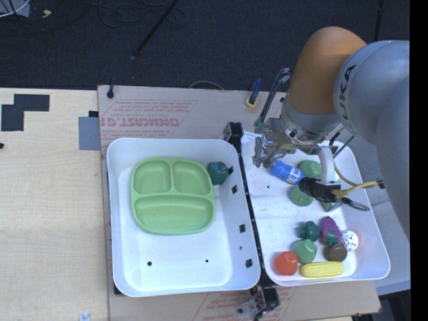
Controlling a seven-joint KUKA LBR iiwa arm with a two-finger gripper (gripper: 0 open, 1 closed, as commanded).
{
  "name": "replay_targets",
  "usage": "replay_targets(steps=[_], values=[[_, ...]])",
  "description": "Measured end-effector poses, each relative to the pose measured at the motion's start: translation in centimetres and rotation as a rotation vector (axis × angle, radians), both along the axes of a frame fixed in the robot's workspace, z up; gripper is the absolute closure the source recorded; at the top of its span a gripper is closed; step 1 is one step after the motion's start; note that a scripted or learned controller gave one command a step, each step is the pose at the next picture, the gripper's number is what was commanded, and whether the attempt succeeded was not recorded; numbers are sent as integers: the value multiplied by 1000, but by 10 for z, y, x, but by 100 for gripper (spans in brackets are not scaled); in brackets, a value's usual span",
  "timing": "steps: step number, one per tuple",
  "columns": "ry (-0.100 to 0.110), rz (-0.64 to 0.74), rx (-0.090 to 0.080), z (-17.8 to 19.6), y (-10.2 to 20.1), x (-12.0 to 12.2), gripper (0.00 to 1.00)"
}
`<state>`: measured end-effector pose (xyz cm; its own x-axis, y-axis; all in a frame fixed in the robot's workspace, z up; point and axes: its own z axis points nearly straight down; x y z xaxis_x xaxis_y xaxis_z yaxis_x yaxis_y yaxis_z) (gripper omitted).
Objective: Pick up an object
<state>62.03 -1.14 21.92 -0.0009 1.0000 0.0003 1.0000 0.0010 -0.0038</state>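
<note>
Left bin (115, 212): holds a green divided plate (172, 196), with a dark teal piece (218, 172) just beside the plate's far right corner, close to the bin's right wall. Right bin (267, 223): the gripper (263, 156) hangs over the far left corner, near the wall shared by the two bins. How far it stands open cannot be told from this angle, and nothing is seen in its grasp. The likeliest target, a blue bottle-shaped object (286, 172), lies tilted just to the right of the gripper, not under it. Two green pieces (309, 168) (299, 196) sit close to the blue object's right. A crowded group occupies the near right corner, among it a red piece (286, 263) and a yellow corn cob (322, 269). Risks as judged: a straight descent from here would likely meet bare floor or the bin wall, since the tool is offset left of the blue object. A rounded body lying aslant may roll or squirt out if closed on off-centre. A correction to the right could nudge the green pieces and shift the target. The grasp is not yet made.
</note>
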Motion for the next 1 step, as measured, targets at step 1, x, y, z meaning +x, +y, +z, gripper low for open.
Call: replay_targets(steps=[1], values=[[0, -3, 0, 4, -4, -7, 100]])
